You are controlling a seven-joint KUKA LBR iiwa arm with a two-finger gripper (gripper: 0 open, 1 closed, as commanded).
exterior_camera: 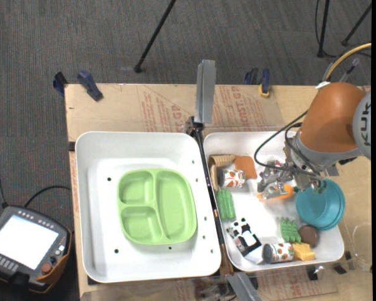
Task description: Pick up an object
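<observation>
My gripper (274, 182) hangs low over the middle of the right bin (263, 215), reaching in from the right under the orange wrist band. Directly beneath it, touching or nearly touching, lies a small orange object (282, 193). To its left sit a small can with an orange label (233, 178) and an orange-brown piece (245, 166). A teal bowl (319, 204) rests just to the right of the gripper, partly under the arm.
The right bin also holds a green ridged piece (225, 204), a black-and-white block (244, 237), a second can (277, 252), a green toy (289, 229), a brown ball (309, 234) and a yellow piece (304, 251). A green divided plate (156, 205) lies in the left bin (94, 168).
</observation>
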